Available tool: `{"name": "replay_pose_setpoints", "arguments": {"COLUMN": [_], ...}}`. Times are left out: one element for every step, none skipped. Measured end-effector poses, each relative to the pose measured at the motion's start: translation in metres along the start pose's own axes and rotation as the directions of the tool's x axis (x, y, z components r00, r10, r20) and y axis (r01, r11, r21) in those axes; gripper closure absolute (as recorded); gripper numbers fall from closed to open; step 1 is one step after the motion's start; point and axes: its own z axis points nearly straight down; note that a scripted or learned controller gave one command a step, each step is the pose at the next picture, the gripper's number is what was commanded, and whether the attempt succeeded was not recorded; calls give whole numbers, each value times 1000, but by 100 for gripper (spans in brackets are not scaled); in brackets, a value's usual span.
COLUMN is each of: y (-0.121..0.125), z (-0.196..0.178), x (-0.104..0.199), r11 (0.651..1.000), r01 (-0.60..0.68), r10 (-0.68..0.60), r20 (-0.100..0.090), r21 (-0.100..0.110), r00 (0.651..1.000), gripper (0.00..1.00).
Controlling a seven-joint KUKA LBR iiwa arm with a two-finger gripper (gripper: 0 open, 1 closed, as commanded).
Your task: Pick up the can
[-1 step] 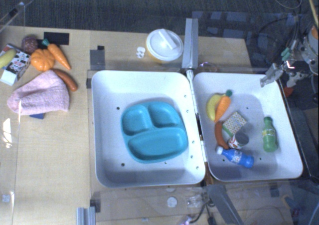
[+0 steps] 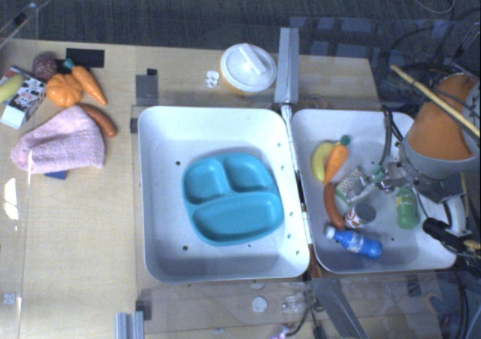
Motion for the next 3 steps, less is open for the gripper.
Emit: {"name": "replay_pose_setpoints", "arguments": {"y": [51, 53, -5], "z": [17, 4, -200], "x": [33, 32, 87], "r11": [989, 989, 998], "r01": [-146, -145, -57], "r10": [146, 145, 57], "r20": [3, 6, 2], "r21": [-13, -20, -5], "r00": [989, 989, 998], "gripper": [0, 100, 100]}}
